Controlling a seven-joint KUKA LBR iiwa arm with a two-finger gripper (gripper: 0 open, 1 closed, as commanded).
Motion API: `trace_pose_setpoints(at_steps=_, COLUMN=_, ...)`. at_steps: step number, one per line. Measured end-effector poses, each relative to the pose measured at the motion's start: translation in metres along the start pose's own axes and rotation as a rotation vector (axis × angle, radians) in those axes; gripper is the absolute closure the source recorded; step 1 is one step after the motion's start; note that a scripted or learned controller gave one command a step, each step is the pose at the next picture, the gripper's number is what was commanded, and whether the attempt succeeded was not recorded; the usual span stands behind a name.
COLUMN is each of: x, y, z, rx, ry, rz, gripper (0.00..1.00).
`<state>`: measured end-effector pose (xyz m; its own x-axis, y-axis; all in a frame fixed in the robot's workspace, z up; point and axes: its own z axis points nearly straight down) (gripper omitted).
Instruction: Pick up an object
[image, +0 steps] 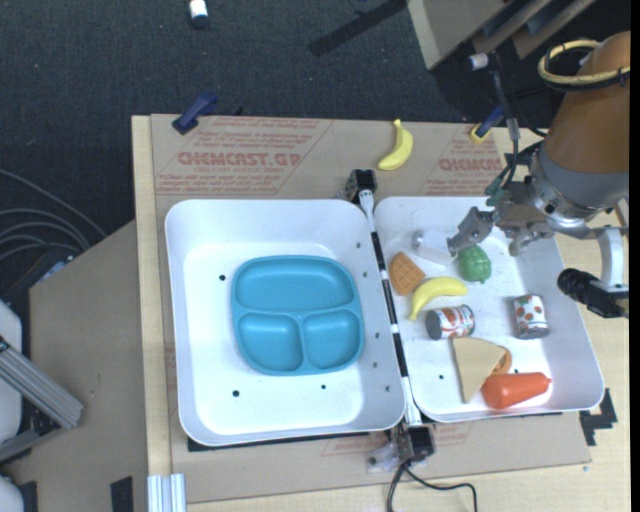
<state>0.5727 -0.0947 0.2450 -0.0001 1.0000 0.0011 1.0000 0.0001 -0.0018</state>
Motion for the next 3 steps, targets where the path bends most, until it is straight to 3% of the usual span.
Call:
trace_pose_setpoints(at_steps=1, x=-0.0159, y=0.0273, z=0.1595, rx=-0.003, ry=-0.001, rz=0.001, gripper=0.0)
trace_pose_setpoints(at_steps=2, x=-0.0156, y=0.0272, z=0.1502, rx=-0.002, ry=-0.001, rz=0.002, gripper=1.0)
trace_pose_setpoints(at_steps=3, x=-0.0155, y=0.027, z=0.1504, rx=-0.002, ry=0.0, rz=0.001, gripper=0.0)
